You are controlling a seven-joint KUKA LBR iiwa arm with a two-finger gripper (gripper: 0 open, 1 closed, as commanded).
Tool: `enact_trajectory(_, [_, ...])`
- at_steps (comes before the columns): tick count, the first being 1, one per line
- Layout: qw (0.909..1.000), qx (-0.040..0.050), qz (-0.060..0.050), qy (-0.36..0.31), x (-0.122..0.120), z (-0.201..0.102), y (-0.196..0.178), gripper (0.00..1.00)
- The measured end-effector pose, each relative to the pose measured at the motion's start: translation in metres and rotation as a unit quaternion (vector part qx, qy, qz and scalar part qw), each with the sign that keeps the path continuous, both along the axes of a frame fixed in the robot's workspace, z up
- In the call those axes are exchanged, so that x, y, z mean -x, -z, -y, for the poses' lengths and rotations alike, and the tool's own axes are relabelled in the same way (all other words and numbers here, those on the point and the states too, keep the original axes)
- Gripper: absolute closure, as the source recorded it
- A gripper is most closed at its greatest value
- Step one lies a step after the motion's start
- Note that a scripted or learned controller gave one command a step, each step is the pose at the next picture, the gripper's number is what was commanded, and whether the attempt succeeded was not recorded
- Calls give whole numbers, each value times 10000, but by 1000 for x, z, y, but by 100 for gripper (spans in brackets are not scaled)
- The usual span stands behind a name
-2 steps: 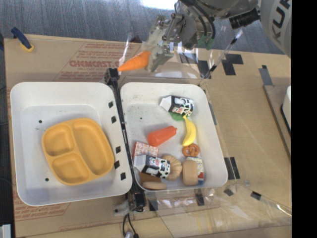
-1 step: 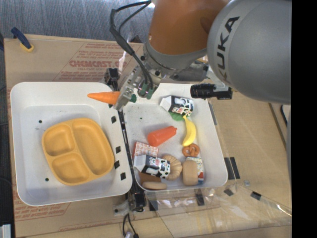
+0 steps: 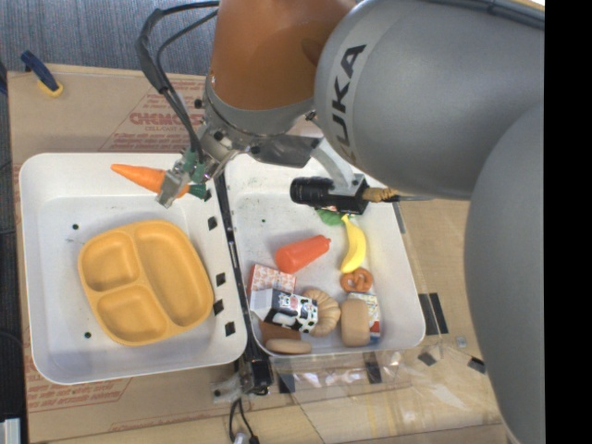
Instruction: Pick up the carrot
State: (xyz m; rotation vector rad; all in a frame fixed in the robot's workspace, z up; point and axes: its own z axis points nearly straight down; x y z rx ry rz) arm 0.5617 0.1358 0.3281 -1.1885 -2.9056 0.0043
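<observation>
The carrot (image 3: 139,176) is orange with a green top and lies level over the far part of the left bin (image 3: 37,248). Its pointed tip faces left. My gripper (image 3: 183,178) reaches down from the grey and orange arm and is shut on the carrot's thick end; a grey finger (image 3: 170,191) shows on the near side of it. The carrot appears in front of the bin's far wall and looks lifted off the floor.
A yellow divided plate (image 3: 143,280) fills the middle of the left bin. The right bin (image 3: 412,294) holds an orange-red cone (image 3: 303,252), a banana (image 3: 353,245), a pretzel (image 3: 356,280), bread pieces and small cartons (image 3: 296,314). The arm overhangs its far side.
</observation>
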Motion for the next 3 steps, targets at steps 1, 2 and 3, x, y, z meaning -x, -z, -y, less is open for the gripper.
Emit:
enact_trajectory(1, [9998, 18, -52, 168, 45, -68, 130, 100])
enact_trajectory(2, [9752, -22, 51, 2214, 28, -64, -46, 100])
enact_trajectory(3, [9754, -2, 22, 2203, 29, -65, -42, 0])
